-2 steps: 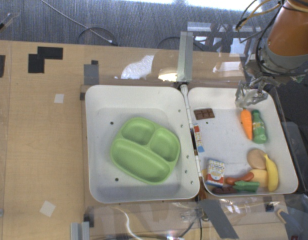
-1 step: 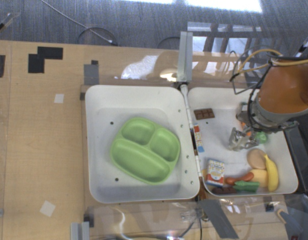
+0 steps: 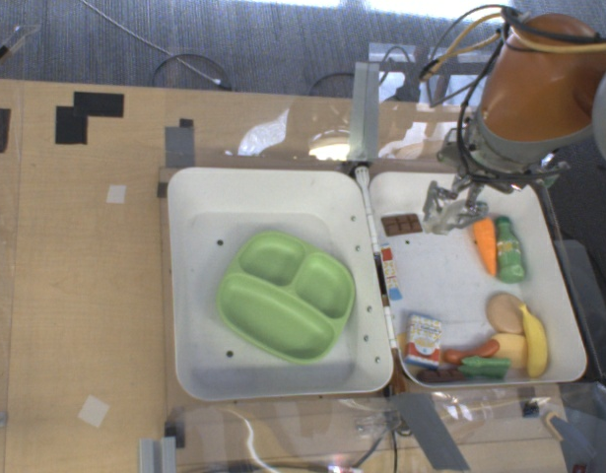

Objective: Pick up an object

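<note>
Orange plastic carrot (image 3: 486, 245), a likely target, is seen near the right white bin's (image 3: 450, 274) far edge, just beside the metal gripper (image 3: 452, 208), whose fingers' opening cannot be told.

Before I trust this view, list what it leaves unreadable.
- Silver two-finger gripper: whether it is open or shut, small and blurred against the white right bin.
- Small printed carton: print too small to read.
- Pile by the yellow plastic banana: the red and green pieces overlap, so their shapes stay unclear.
- Grey and orange arm: cut off by the frame's top right.
</note>
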You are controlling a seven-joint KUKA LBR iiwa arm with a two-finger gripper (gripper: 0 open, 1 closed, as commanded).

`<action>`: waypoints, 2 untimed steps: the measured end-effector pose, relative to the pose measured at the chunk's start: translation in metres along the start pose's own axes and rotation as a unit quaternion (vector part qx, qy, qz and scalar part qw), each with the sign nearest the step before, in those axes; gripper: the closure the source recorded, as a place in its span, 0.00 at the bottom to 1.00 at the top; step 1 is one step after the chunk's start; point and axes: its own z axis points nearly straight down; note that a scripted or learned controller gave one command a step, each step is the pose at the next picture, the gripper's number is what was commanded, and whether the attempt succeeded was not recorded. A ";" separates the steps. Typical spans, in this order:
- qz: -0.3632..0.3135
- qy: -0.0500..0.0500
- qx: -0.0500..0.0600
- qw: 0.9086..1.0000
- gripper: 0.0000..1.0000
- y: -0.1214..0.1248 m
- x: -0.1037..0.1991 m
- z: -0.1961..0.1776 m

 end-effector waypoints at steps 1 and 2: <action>-0.147 0.002 -0.004 0.989 1.00 -0.061 0.036 -0.073; -0.195 0.003 -0.006 0.981 1.00 0.061 0.046 -0.067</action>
